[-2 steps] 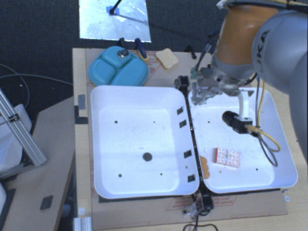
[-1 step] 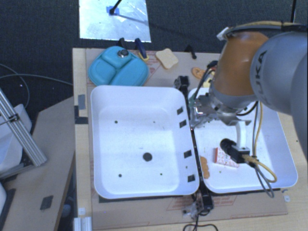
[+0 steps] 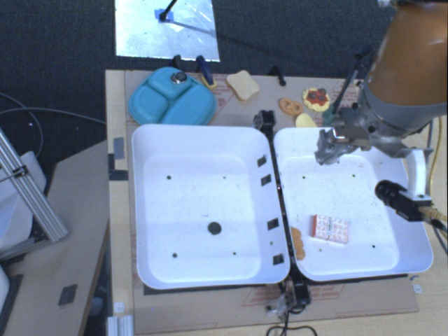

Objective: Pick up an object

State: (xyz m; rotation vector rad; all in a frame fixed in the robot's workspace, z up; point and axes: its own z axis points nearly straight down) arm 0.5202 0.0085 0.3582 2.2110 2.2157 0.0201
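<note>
Only the one overhead view to work from, so here goes. The gripper [image 3: 327,151] is hanging over the back edge of the right bin [image 3: 413,257], up near its back-left corner. I honestly can't tell what state it's in; it's a dark blurry clump from up here and I'm not going to guess.

My best candidate is the small flat packet [image 3: 330,229], white with an orange-red print, lying flat on the right bin's floor toward the front edge, a bit left of centre. Well apart from the gripper. Looks light and fairly stiff, like a little card box, so crushing isn't my main worry. Being so low and flat is the problem: I'd pinch across its short sides from straight above, otherwise I reckon it just skates on the smooth plastic.

There's also a small tan cookie-looking piece [image 3: 297,243] jammed against the left wall of the right bin, near the front-left corner. Too close to the wall for a clean grab, I'd skip it.

The left bin [image 3: 150,145] only offers a small dark disc [image 3: 214,227] near its middle.
</note>
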